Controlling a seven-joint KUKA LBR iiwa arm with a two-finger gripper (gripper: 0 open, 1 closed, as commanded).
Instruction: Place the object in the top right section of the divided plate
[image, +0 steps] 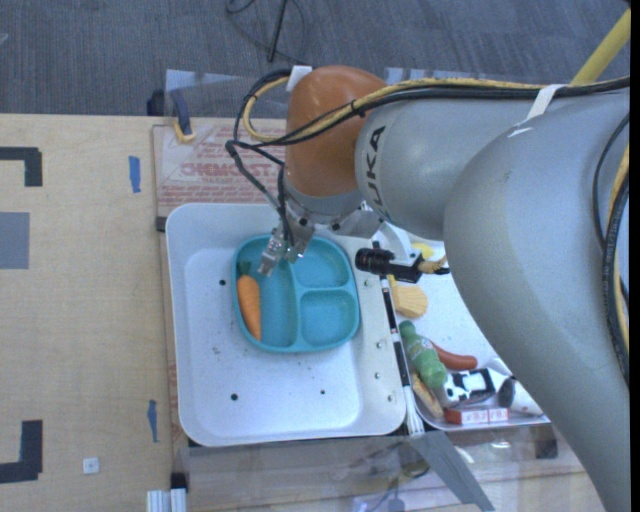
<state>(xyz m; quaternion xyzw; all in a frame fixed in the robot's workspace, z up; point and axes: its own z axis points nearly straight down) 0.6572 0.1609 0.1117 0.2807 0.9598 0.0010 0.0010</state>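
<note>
Gripper (277, 254): poised over the upper left of the teal divided plate (300, 340), whether released or clenched cannot be told | Carrot (249, 305): just below the gripper, lying in the plate's long left section, apart from it | Left bin (280, 405): holds the plate | Right bin (455, 320): right of gripper, toy foods inside

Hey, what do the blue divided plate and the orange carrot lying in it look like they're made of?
Divided plate: probably moulded plastic, judging by its uniform teal colour, smooth soft sheen and rounded ridges. Carrot: likely a plastic or rubber toy, with flat even orange and a smooth surface, though it is too small to tell for certain.
</note>
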